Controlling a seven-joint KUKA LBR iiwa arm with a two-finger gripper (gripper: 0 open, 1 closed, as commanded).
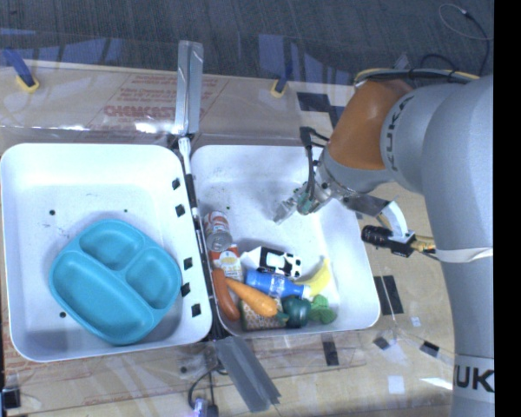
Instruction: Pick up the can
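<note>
While the grey arm (434, 163) with its orange band reached in from the right, its hand (293, 205) hung over the bare floor of the right bin (243, 168), above the pile of things. Whether it was apart or together could not be told from this view, and nothing showed between its tips.

The can (217, 231) lay on its side against the left wall of the right bin, at the top of the pile and apart from the hand. Just below it sat a carrot (252, 297), a blue bottle (273, 283), a black-and-white box (276, 259), a banana (318, 274) and a green vegetable (306, 311), all crowded in the near end of that bin.

A blue divided plate (113, 281) with 3 compartments rested in the left bin (35, 168). Both bins stood side by side on the surface (95, 102).
</note>
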